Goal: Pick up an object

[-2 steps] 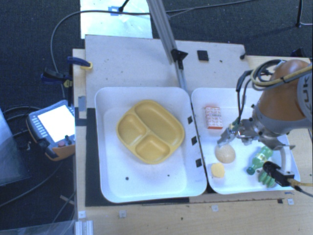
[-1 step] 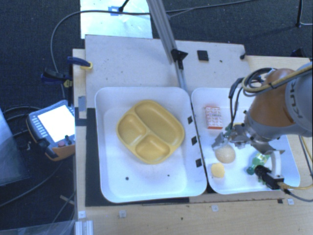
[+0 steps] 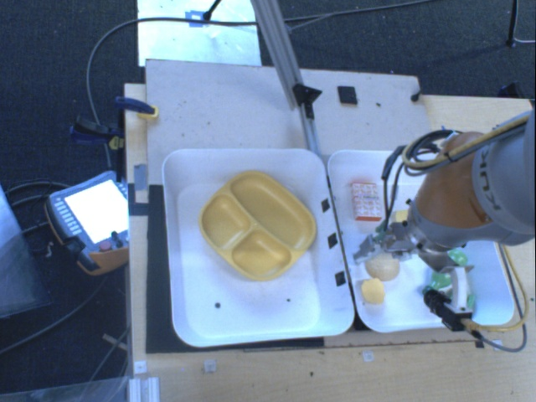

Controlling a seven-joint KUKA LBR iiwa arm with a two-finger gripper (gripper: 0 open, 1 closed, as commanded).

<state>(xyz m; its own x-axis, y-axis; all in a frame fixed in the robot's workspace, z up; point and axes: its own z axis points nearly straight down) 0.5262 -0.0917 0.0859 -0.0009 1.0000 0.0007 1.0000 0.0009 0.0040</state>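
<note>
My gripper [image 3: 378,248] hangs low over the right bin [image 3: 344,171], reaching in from the right below the orange-banded wrist [image 3: 448,195]. A pale beige round object [image 3: 383,267] lies directly under its tip, touching or nearly touching it. A small yellow lump [image 3: 373,291] sits just in front of that. An orange-red packet [image 3: 366,200] lies flat toward the back of the bin. A green and white object [image 3: 453,285] rests at the bin's right side, partly hidden by the arm.
The left bin [image 3: 188,300] holds a yellow divided plate [image 3: 257,223]. A metal pole [image 3: 285,53] slants down to the gap between the bins. A teach pendant [image 3: 90,219] lies off the bench at left.
</note>
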